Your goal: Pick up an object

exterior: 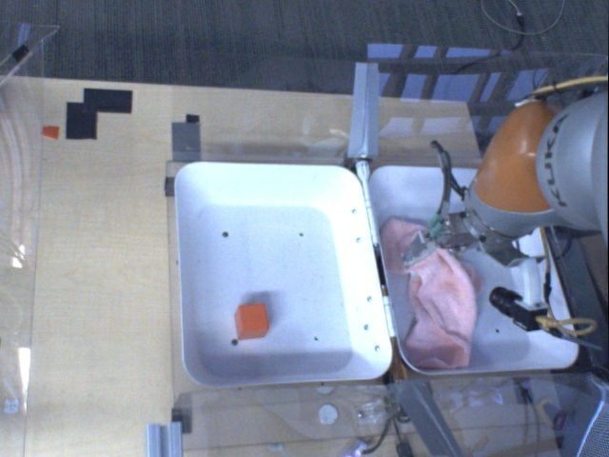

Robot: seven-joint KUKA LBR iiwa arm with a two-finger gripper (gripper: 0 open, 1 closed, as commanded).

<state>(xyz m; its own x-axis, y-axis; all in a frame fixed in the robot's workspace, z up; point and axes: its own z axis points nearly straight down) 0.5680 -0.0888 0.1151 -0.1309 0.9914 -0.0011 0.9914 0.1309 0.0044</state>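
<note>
On a pale wooden bench, 2 shallow white bins side by side. Left bin in the middle of the frame, right bin toward the right edge. Low walls all round, most likely to keep things from sliding off and to give a place to pick from.

In the left bin, near its lower left corner, 1 small orange block. Flat on the floor, alone, well apart from the walls.

In the right bin, 1 pink cloth. Soft and crumpled, bunched in a long heap from the upper left of that bin down to its lower edge. Heaped like that, so plenty of folds to pinch.

Reaching in from the right of the frame, a grey arm with an orange band. Bent down into the right bin, probably to go for the cloth, the nearest thing.

At the tip, the pincer, low over the upper end of the cloth. Right at the cloth, maybe touching its top fold. Too small and too dark to judge how wide. Cannot tell whether holding any cloth or only resting against it. Nothing plainly lifted: cloth down on the bin floor, block untouched.

Pick not yet done, by the look of it. Risk: only a thin fold caught, and a slip on the way up.
</note>
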